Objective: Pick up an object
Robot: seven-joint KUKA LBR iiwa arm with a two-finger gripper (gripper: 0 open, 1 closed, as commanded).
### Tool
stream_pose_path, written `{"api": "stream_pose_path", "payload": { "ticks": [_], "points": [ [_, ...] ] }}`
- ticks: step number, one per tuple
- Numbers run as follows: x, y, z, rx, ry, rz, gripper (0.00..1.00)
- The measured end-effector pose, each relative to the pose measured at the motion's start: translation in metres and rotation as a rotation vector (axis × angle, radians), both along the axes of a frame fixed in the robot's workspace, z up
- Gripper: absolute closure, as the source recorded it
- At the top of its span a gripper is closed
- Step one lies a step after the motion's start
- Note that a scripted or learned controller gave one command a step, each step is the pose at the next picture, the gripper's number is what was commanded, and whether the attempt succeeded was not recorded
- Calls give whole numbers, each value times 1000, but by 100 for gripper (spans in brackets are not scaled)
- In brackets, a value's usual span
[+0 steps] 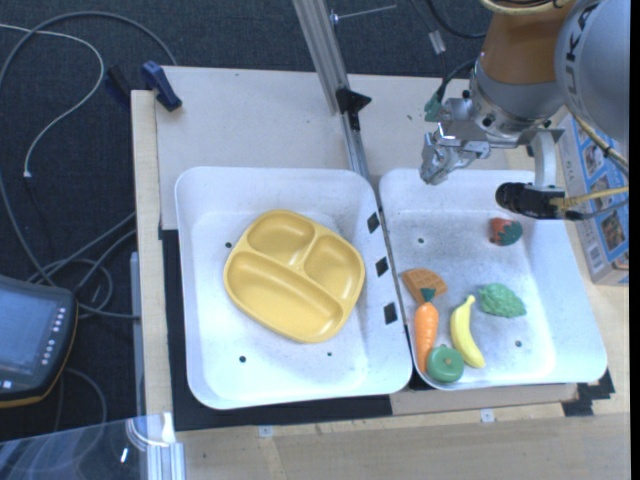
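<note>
My gripper (437, 168) hangs over the far left corner of the right bin (560, 268), well above its floor, and I see nothing in it. Toy food lies in that bin. A red strawberry (505, 231) sits at the far right and a green leafy piece (500, 301) lies nearer the front. A yellow banana (465, 333), an orange carrot (426, 333) and a green apple (446, 365) cluster at the front left. A brown-orange wedge (423, 283) lies just behind the carrot. All of them are apart from the gripper.
A yellow divided plate (293, 273) rests in the left bin (200, 228). A slanted metal post (335, 58) rises behind the seam between the bins. A black part (525, 200) juts from the arm over the right bin. A blue clamp (162, 85) lies at the bench's far left.
</note>
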State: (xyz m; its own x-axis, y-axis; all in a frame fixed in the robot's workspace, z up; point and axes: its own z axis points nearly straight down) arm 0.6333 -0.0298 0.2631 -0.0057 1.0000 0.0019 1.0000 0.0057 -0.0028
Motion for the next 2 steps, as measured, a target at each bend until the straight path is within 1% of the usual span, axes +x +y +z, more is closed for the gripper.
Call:
{"api": "stream_pose_path", "payload": {
  "ticks": [1, 2],
  "points": [
    [3, 46, -2, 0, -2, 0, 100],
    [12, 88, -6, 0, -5, 0, 100]
  ]
}}
